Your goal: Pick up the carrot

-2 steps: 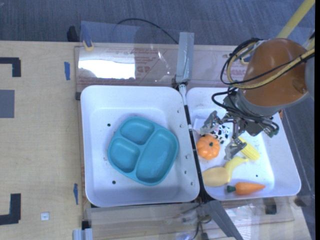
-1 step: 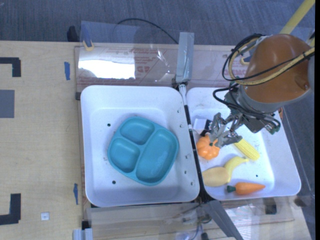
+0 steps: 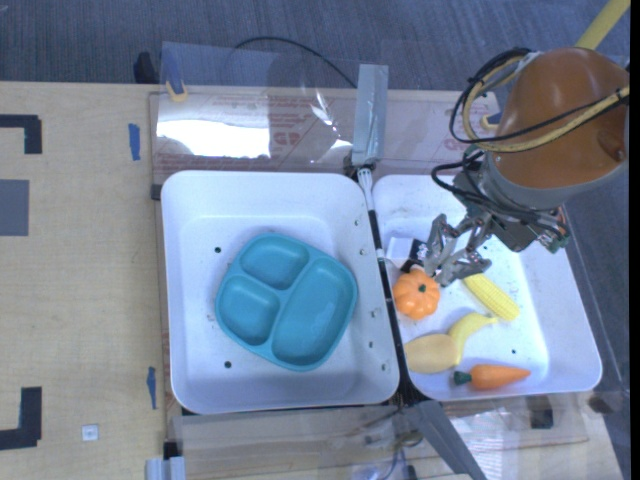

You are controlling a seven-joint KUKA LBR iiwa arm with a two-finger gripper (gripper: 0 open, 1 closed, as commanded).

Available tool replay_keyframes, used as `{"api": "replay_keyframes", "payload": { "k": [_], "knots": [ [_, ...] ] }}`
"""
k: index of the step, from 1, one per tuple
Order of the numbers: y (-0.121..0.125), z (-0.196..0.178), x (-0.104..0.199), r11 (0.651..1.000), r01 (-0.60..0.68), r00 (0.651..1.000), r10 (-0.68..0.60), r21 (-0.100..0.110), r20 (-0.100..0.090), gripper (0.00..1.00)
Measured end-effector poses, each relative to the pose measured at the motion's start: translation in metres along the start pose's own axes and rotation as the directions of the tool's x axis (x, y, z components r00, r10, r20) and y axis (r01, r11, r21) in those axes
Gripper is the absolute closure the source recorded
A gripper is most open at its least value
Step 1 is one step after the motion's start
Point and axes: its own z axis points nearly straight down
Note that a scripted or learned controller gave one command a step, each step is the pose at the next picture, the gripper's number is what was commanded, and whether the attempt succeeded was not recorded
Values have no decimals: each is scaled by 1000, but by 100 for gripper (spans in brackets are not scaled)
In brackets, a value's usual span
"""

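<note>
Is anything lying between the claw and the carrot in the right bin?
Yes. The claw hovers near the small orange pumpkin, at the right bin's left side. The carrot lies by the near edge, and the banana and the corn cob lie between them.

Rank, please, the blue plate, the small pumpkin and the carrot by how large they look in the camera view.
1. Blue plate, by far the largest.
2 and 3. Small pumpkin and carrot: too alike to rank; the pumpkin is rounder, the carrot longer and thinner.
</note>
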Motion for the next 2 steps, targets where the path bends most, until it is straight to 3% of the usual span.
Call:
{"api": "replay_keyframes", "payload": {
  "k": [1, 2],
  "knots": [
    [0, 1, 1, 1000, -1, 1000, 1, -1, -1, 0],
    [60, 31, 43, 993, 117, 993, -117, -8, -7, 0]
  ]
}}
